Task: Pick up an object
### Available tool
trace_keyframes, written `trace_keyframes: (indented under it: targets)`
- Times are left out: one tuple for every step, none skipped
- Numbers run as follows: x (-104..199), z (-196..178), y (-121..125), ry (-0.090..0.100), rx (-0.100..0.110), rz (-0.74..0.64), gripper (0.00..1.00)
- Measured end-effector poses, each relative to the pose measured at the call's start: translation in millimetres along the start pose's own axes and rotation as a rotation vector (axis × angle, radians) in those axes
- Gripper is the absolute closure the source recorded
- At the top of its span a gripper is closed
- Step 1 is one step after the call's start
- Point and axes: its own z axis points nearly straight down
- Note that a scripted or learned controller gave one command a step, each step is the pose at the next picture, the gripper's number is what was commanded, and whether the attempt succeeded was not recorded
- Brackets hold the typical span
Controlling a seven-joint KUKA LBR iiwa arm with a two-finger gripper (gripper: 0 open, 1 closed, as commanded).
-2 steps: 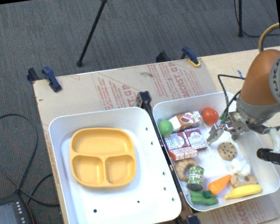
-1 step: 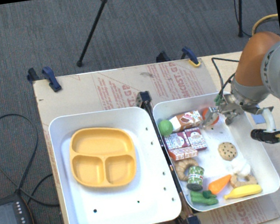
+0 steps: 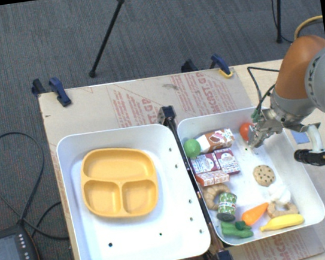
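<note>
Grey arm with orange band enters from the right; two-finger gripper (image 3: 254, 138) sits low over the upper right part of the right-hand shallow white bin (image 3: 300, 181), just beside a small red round object (image 3: 245, 131) near the bin's far rim. Cannot tell from this angle how the gripper is set, and nothing is visibly lifted. Right bin is crowded along its left wall and near edge: green ball (image 3: 192, 148), brown-and-white snack packet (image 3: 215, 140), two red cartons (image 3: 215, 164), green can (image 3: 226, 206), chocolate-chip cookie (image 3: 264, 175), orange carrot (image 3: 256, 213), green pepper-like piece (image 3: 236, 230), yellow banana (image 3: 283, 221). Bare white floor remains in the middle-right of this bin, between the cookie and the right wall. Left-hand white bin (image 3: 80, 229) holds a yellow three-compartment plastic tray (image 3: 120, 181) in its upper half; its near half and edges are bare. Bins meet at a shared centre seam, touching.
</note>
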Motion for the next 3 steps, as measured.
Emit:
trace_keyframes:
  targets:
    - [2.5,-0.9,2.0,0.003,-0.007,-0.002,0.00]
    - [1.8,-8.0,1.7,0.002,-0.003,-0.004,1.00]
    - [2.2,-7.7,1.8,0.002,-0.003,-0.004,0.00]
